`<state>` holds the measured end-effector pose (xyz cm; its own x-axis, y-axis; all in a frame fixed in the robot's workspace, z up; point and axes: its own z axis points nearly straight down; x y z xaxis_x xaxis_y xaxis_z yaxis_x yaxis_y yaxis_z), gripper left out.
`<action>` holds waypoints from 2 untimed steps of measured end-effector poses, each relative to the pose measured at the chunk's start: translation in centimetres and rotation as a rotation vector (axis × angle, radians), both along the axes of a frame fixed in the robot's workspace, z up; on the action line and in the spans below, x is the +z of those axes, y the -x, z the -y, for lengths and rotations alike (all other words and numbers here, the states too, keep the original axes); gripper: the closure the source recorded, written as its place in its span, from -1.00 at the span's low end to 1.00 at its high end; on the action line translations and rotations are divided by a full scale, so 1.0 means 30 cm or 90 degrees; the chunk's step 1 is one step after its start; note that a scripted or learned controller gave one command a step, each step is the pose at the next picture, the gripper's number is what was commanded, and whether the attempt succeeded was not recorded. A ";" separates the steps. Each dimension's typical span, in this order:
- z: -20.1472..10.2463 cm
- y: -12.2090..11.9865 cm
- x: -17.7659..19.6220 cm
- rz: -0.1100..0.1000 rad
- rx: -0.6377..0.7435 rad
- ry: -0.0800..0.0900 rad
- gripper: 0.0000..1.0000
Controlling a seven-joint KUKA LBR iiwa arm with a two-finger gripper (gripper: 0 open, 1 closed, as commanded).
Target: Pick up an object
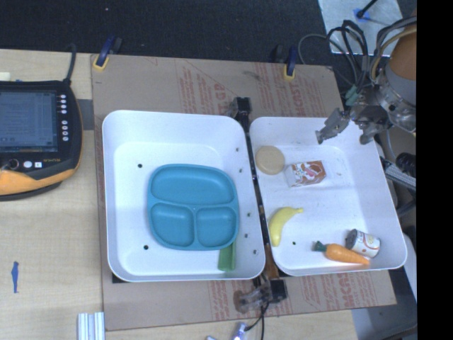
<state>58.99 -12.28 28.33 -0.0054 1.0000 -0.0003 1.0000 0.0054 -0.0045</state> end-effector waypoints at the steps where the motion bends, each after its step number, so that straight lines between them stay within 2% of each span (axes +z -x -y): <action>1: 0.062 0.020 -0.278 -0.001 0.000 0.001 -1.00; 2: 0.118 -0.029 -0.455 -0.002 0.000 0.000 -1.00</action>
<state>59.87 -15.83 14.67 -0.0050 1.0000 -0.0008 1.0000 0.0050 -0.0070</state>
